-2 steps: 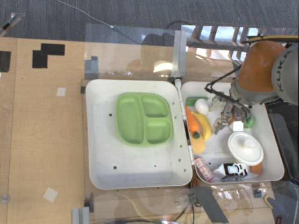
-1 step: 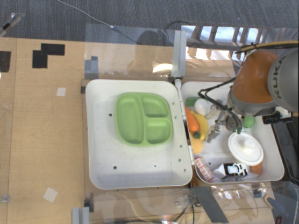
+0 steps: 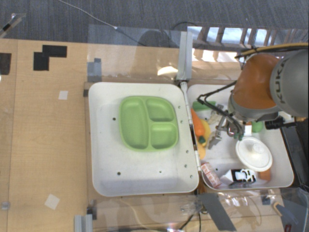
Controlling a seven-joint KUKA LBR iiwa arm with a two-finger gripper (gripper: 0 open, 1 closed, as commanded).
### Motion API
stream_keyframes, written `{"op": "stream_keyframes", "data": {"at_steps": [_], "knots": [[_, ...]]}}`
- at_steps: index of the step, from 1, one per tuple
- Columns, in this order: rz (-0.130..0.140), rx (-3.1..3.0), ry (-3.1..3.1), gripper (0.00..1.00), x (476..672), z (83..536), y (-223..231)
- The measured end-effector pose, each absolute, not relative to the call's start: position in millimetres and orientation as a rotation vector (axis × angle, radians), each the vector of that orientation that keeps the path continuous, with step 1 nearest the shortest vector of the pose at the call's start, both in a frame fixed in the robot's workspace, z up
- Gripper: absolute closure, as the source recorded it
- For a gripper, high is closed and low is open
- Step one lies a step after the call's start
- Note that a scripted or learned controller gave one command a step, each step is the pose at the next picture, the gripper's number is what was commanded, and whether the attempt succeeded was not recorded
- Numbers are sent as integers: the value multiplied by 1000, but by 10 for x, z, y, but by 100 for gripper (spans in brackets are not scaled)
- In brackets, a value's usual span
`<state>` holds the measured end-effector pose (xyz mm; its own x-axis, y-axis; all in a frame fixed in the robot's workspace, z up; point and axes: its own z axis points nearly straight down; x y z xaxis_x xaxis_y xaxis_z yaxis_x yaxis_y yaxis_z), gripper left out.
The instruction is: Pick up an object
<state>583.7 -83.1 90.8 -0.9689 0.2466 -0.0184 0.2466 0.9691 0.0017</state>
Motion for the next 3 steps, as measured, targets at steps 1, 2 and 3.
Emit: {"op": "stream_keyframes", "data": {"at_steps": [1,2,3], "knots": [[-5,333,3104,0,5368,915,-1348],[3,450,3093,0,6183,893,-1165],[3,456,3093,0,6226,896,-848]]}}
